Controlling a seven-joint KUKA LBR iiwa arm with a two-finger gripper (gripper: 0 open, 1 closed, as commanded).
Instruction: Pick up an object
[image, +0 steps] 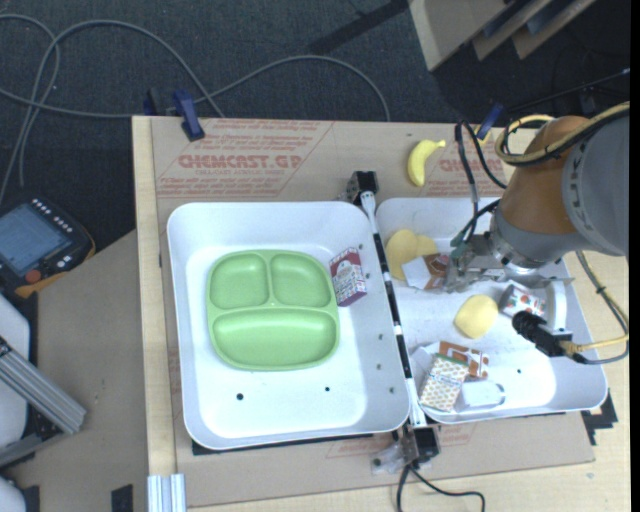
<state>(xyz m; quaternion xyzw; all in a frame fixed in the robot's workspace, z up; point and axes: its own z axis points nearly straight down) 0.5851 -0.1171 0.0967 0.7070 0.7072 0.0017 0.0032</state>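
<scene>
My gripper (458, 274) reaches down into the right bin (575, 385) near its far left part. It hangs over a small red-brown packet (436, 267), just right of a pale yellow fruit (406, 247). A yellow lemon (477, 316) lies a little in front of the gripper, apart from it. Nearer the front of this bin lie patterned snack packets (449, 372) and a white object (482, 396). The arm's grey wrist (530, 250) and orange band (545, 190) cover the bin's far right side.
The left bin (200, 400) holds a green divided plate (272, 310) and a small red-and-white carton (347, 275) by its right wall. A yellow banana (424, 160) lies on the bench behind the right bin. A black cable (545, 343) runs off the wrist.
</scene>
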